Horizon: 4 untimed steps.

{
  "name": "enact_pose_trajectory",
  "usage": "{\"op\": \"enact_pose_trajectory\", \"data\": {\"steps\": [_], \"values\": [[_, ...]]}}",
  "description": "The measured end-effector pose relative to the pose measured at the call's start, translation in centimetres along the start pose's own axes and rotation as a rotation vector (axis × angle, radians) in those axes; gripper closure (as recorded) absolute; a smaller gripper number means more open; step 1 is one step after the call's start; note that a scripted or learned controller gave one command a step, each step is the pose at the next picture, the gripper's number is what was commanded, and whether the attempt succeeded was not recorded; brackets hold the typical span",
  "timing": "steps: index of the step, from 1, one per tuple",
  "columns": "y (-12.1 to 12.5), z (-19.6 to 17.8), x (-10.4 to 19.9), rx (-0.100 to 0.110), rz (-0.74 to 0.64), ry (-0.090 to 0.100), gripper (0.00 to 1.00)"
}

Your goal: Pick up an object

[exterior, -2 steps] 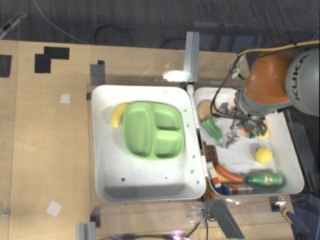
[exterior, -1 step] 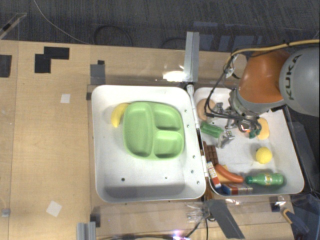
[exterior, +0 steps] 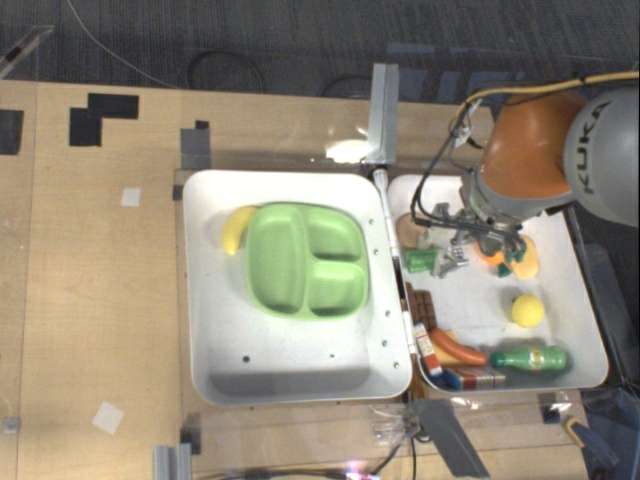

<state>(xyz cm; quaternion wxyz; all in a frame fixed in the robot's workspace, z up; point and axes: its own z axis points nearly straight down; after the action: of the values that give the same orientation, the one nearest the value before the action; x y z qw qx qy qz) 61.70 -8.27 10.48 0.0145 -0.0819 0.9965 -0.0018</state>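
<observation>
Hovering over the right bin: gripper; I cannot tell its state. Nearest candidate: green piece, just left of it. Others: lemon, bottle, near side. I would centre squarely on one item and avoid its neighbours.

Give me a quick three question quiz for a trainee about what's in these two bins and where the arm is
1. True or false: the green divided tray lies in the left bin.
2. Which object lies against the tray's left edge? A) yellow banana B) green bottle C) yellow ball
3. Fill in: the gripper hangs over the ____ bin.

Key: 1 true. 2 A. 3 right; the right bin also holds the bottle, lying on its side near the front wall, and the ball.
</observation>
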Motion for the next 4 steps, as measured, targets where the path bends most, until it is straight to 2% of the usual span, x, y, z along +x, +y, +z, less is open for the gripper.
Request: {"op": "enact_pose_trajectory", "data": {"steps": [1, 2, 4], "values": [[-3.2, -7.5, -5.3, -0.002, -0.035, 0.011, 1.0], [1.6, -12.7, -6.2, -0.004, 0.089, 0.013, 1.0], [1.7, -15.4, -6.7, -0.002, 0.085, -0.009, 1.0]]}}
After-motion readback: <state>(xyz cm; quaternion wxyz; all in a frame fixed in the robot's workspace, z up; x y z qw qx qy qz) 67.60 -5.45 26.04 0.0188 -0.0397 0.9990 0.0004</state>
